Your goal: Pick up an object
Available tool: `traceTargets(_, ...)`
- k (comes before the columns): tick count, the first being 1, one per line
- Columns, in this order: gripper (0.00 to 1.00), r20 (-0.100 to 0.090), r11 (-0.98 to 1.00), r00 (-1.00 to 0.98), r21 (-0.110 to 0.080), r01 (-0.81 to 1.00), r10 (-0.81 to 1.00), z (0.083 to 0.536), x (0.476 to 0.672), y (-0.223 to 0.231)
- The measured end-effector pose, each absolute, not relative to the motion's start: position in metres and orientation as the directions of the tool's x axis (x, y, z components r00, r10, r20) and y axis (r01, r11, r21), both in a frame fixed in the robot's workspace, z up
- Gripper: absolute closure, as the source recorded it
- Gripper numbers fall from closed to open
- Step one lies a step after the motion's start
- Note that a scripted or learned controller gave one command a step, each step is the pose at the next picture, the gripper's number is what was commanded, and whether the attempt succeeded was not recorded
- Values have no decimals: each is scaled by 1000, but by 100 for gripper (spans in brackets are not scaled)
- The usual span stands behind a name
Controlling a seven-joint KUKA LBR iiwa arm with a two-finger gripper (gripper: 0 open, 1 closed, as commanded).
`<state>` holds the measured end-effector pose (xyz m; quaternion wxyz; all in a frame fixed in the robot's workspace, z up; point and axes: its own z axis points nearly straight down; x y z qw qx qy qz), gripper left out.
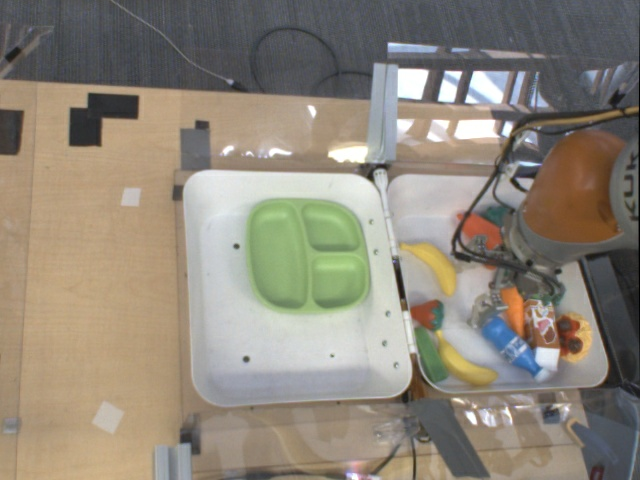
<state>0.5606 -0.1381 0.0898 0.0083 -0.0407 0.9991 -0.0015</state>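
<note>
Two white bins sit side by side on the wooden bench (90,298).
Gripper (492,308) hangs over the blue bottle (510,345) in the right bin (400,203); its grip state is unreadable.

From my station I am looking at a KUKA iiwa arm (575,203) whose rounded orange band is shining under the lights, with pale grey casing showing at the right side of it. Below the band a darker grey wrist ring is narrowing toward the gripper (497,303), a small assembly of metallic grey parts. Thin black cables are looping out from the wrist, and another is arching over the top of the orange shell.
</note>
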Motion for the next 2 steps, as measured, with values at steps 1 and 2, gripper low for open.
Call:
traceTargets(1,100,-30,996,-996,-7,-89,-89,105,565,-137)
traceTargets(2,100,-17,974,-974,-3,-228,-228,190,577,-71)
